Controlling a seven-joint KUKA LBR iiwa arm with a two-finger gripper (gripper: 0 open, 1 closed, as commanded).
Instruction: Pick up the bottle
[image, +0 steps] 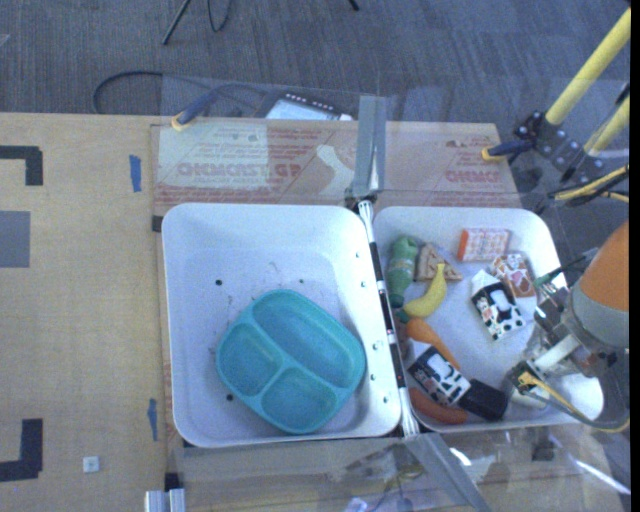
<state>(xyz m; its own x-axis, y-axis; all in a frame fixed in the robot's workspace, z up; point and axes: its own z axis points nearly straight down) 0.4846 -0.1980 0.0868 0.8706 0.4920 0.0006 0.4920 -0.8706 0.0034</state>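
Showing the gripper (532, 378) low over the near right corner of the right bin (450, 222), well apart from the green bottle (402, 265) tucked against that bin's left wall toward the far corner. Impossible to tell whether spread or pressed together. Likely to face a crowded reach, with the banana (432, 293) just beside the bottle's near end and a brown wedge (430, 262) close alongside. Could close on the banana instead, or scrape the wall and knock the bottle aside, leaving nothing gripped.
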